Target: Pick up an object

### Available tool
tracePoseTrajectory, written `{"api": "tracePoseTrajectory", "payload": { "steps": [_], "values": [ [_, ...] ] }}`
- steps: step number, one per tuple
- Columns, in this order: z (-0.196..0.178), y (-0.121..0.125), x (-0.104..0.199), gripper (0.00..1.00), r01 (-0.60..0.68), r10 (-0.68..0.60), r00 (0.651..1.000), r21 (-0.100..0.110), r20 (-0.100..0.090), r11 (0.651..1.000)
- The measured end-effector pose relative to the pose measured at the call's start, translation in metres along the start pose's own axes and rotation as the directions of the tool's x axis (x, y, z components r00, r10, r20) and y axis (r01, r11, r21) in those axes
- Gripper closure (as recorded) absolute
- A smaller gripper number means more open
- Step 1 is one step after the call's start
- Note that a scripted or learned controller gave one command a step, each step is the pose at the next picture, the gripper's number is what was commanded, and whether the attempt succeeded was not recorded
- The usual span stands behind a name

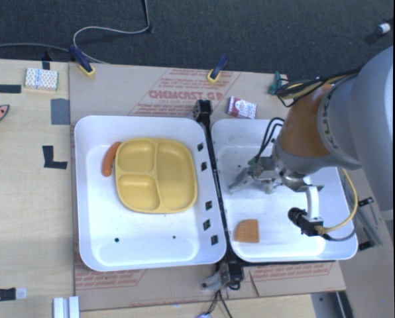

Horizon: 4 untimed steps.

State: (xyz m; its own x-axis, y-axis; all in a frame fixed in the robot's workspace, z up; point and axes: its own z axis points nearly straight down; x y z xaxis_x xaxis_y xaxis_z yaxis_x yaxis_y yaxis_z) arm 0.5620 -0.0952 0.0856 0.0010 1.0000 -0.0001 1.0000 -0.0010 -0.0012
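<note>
Looming at the right of the frame, the grey arm is reaching into the right bin, its pincer lying low near the centre, apparently released and gripping nothing. Nothing is lifted yet: the yellow plate and orange sausage are sitting in the left bin, the small waffle piece below the pincer.

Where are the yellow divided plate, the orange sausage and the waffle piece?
yellow divided plate [156,175]: camera view, on its central divider.
orange sausage [109,159]: camera view, middle of its visible length, left of the plate.
waffle piece [247,230]: camera view, centre of its top face.
</note>
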Motion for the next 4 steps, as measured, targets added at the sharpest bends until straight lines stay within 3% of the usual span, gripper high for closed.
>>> {"api": "tracePoseTrajectory", "payload": {
  "steps": [1, 2, 3, 4],
  "values": [
    [0.000, 0.060, -0.007, 0.00, 0.001, -0.001, 1.000, -0.005, 0.001, 1.000],
    [-0.011, 0.060, -0.007, 1.00, 0.001, -0.001, 1.000, -0.005, 0.001, 1.000],
    [-0.010, 0.060, -0.007, 0.00, 0.001, -0.001, 1.000, -0.005, 0.001, 1.000],
    [-0.014, 0.025, -0.003, 0.00, -0.001, 0.001, 1.000, 0.001, 0.000, 1.000]
  ]
}}
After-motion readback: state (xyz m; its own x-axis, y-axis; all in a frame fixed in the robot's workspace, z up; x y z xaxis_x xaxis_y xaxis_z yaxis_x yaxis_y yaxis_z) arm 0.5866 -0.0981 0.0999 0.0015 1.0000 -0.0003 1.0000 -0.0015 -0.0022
